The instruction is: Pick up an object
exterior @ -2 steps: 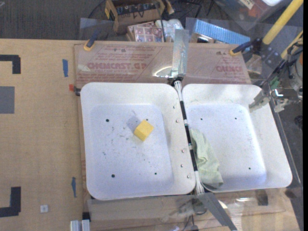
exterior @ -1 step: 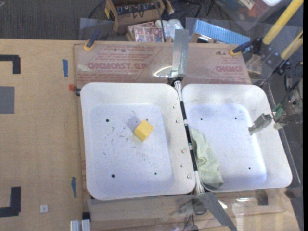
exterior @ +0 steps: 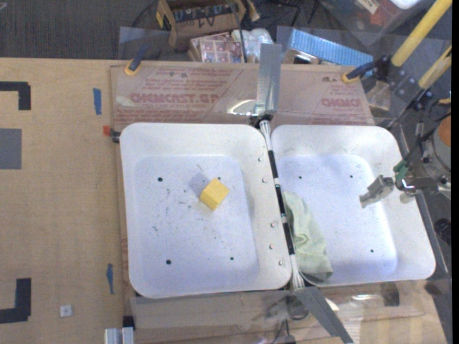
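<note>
two shallow white bins are seen from above at a slant, set side by side on a pale wooden counter (exterior: 57, 213). in the left bin (exterior: 143, 264), a small yellow block (exterior: 214, 194) lies slightly toward 1 o'clock of the bin's centre, tilted on a corner, with a grey shadow at its 10 o'clock. bare floor is left all around the block, and it is kept well apart from every wall, so open room is found on each side of it.

the two bins are joined along a raised middle edge, where a thin cable runs from 12 o'clock to 6 o'clock. in the right bin (exterior: 344, 264), a crumpled pale green cloth (exterior: 306, 236) is pressed against that middle edge at about 8 o'clock and reaches down to the bin's lower rim. the rest of that bin's floor is left bare.

the claw (exterior: 374, 190) is seen at 3 o'clock of the right bin, close to its outer wall, well apart from the cloth and far from the block. nothing is seen between its parts; whether it is open or closed cannot be told.

a cardboard sheet (exterior: 186, 99) lies along the bins' 12 o'clock edge.
</note>
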Tool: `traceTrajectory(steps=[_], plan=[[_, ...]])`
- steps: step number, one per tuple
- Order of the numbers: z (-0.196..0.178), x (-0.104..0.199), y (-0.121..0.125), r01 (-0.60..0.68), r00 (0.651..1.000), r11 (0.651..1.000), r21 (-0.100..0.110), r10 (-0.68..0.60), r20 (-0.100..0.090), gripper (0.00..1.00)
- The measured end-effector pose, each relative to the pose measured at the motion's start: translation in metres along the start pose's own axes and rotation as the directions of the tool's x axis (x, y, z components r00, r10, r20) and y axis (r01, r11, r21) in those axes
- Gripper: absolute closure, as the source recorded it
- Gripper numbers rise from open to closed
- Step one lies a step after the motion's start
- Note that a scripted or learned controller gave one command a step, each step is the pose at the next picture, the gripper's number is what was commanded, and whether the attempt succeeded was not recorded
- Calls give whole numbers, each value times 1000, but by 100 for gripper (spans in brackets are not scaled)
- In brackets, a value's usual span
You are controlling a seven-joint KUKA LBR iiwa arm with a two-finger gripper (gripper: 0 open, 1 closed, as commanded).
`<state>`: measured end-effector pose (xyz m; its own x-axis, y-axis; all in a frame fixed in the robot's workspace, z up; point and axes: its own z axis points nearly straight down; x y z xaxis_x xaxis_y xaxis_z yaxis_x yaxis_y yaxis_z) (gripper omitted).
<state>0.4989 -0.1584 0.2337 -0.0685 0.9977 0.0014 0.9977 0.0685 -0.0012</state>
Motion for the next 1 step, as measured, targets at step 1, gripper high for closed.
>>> traceTrajectory(steps=[1], plan=[[-4,20,-18,368,930,930,-1,-368,1,0]])
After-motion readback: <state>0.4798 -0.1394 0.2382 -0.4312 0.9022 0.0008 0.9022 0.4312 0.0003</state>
